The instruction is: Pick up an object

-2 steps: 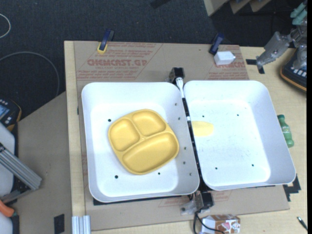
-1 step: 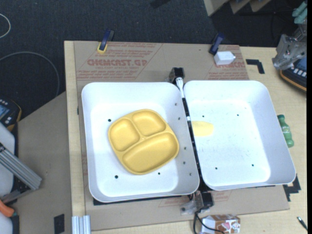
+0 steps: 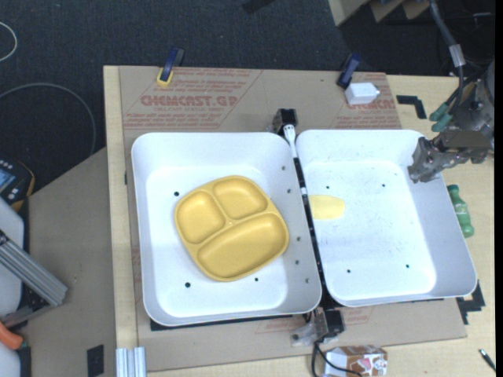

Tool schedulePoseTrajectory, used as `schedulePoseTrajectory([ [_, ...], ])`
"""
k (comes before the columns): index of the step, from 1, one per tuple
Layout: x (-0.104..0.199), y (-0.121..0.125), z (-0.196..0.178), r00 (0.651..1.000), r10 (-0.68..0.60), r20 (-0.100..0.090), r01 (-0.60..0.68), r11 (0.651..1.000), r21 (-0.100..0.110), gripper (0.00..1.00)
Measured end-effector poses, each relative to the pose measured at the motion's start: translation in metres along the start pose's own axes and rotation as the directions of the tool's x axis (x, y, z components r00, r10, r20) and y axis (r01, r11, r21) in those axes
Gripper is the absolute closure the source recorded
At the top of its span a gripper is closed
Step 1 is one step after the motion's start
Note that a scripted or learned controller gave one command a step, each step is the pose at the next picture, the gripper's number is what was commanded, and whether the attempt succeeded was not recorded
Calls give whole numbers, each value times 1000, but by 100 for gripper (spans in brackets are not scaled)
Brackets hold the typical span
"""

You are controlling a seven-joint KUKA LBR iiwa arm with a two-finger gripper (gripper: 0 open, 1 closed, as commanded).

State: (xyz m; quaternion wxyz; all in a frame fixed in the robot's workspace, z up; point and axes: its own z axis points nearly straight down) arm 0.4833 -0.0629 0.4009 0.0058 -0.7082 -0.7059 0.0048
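Lying in the left bin, yellow tray (image 3: pixel 231 227) sits well apart from end effector (image 3: pixel 425 168), grip state unclear.

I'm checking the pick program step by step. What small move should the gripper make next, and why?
Probably travel left and down toward the yellow divided plate in the left bin. The gripper sits over the right bin's far right rim, away from any object, with nothing seen between its fingers.

Yellow tray (image 3: pixel 231 228) fills left bin (image 3: pixel 149 163) centre; right bin (image 3: pixel 393 289) mostly open.
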Motion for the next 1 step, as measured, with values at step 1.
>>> schedulePoseTrajectory([
  [1, 108, -5, 67, 1000, -15, -1, 15, 1000, -4, 100],
])
